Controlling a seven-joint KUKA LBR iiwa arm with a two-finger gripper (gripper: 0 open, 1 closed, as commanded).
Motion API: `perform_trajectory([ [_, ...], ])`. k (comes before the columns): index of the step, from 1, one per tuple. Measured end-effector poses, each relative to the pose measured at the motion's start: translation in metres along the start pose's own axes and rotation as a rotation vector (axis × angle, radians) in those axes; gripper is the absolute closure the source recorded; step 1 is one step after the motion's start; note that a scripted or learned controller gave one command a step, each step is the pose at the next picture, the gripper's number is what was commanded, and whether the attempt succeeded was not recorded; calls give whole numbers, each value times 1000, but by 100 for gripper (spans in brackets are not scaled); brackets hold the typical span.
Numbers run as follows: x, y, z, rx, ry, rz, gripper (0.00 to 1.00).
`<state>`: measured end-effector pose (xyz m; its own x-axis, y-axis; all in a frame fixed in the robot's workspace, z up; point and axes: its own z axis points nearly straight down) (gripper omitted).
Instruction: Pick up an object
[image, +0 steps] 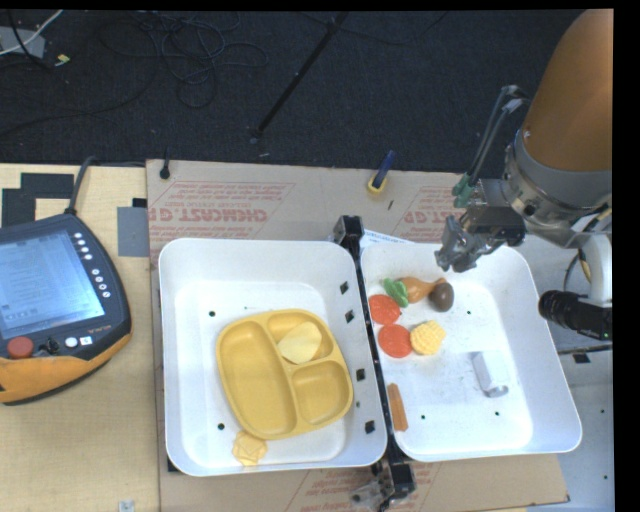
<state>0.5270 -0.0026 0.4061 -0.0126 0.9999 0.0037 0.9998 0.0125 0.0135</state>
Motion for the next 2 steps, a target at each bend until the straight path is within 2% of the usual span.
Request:
perform_trajectory([
  [1,15,-52,-47,11,-2,10,100],
  [2,82,-33,-34,17,-3,7,100],
])
